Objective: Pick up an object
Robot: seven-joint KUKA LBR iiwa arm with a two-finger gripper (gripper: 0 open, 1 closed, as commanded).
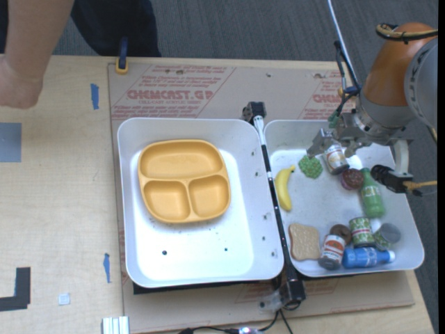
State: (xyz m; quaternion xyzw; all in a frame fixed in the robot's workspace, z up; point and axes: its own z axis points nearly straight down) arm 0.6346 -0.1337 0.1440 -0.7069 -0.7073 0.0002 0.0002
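Gripper (338, 149) of the grey-and-orange arm (396, 68) hangs low over the far end of the right bin (410, 256), its metal fingers straddling a small jar (336, 158) with a pale label and a dark cap; the jaws appear spread to either side of it, though whether they are pressing on it cannot be told. The jar looks to rest on the bin floor near the far edge, tilted, with a green broccoli floret (310, 166) just beside it toward the divider. By the look of things the pick is only at its approach stage: the tool is down among the objects, but nothing is seen lifted clear, so the closing and the raising both remain to be done. Elsewhere in the same bin lie a banana (284, 187) along the inner edge, a slice of bread (304, 241) at the near inner corner, a green bottle (372, 196) by the outer edge, and a blue can (367, 257) with smaller tins along the near edge. In the left bin (132, 207) sits a yellow divided plate (184, 180).
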